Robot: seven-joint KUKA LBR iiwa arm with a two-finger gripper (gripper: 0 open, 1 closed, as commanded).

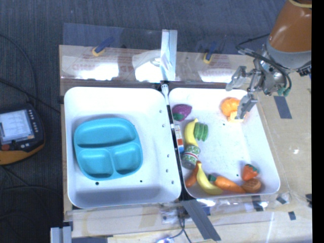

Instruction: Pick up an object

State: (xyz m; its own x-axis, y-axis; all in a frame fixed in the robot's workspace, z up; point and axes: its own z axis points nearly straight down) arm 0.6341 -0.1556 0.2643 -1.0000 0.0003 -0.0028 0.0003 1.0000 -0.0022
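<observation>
Gripper (242, 92) hovers with fingers spread at the far right corner of the right white bin (268, 151), beside the round orange toy fruit (229, 107). Recommend centring over the fruit before descending and closing.

Single fixed camera above the bench (296, 151), slanted downward (fairly close), framing both white bins (121, 97).

Dark grey carpet floor (126, 9) surrounding pale wooden surface (298, 151). Black cable (20, 47) trailing across carpet at left. Handheld control pendant (19, 129) lying on floor at left edge, screen glowing. Clear plastic sheet (126, 54) along far edge of surface catching bright glare. Yellow-blue clamps (103, 46) gripping that far edge.
</observation>
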